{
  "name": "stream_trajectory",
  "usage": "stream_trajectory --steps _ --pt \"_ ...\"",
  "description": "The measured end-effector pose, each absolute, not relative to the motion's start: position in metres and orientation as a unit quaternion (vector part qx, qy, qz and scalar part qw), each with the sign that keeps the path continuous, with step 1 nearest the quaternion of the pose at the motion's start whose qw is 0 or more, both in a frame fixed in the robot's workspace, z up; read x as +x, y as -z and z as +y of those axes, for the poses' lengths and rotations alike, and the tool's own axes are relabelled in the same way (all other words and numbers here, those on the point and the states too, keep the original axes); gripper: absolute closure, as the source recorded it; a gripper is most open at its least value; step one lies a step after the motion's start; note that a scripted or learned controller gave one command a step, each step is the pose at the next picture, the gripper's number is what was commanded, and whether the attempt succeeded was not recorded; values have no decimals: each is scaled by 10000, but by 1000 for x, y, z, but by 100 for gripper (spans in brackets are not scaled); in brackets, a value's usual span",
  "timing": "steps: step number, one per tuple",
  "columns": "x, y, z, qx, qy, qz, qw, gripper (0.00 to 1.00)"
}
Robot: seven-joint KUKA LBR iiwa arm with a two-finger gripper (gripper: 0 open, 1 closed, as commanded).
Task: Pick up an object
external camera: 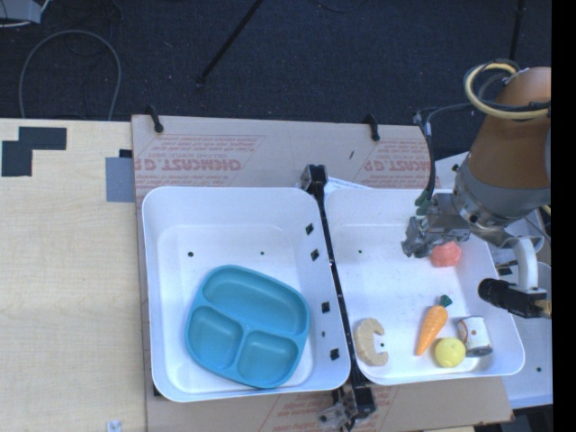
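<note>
1. I see the gripper (421, 238) low in the right bin (396, 214); I cannot tell its grip.
2. A pink object (446, 255) lies just beside it.
3. Cardboard (234, 156) underlies the bin; dark carpet (270, 52) lies behind.

From my feed I see dark carpet floor (297, 52) strewn with cables (72, 61) up top, a pale wood bench (63, 286) at left, and printed cardboard sheet (261, 156) under the bins.
</note>
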State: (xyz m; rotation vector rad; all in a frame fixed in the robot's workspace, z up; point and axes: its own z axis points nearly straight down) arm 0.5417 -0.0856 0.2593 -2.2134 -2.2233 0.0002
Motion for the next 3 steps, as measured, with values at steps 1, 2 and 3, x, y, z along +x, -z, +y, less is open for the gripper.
stream_trajectory --steps 1,2,3 --pt "526 -261 -36 -7058 -6 -7084 24 100" --pt "507 -256 17 -7057 -12 -7085 28 100" --pt "504 -239 61 -7060 -23 -7082 30 100"
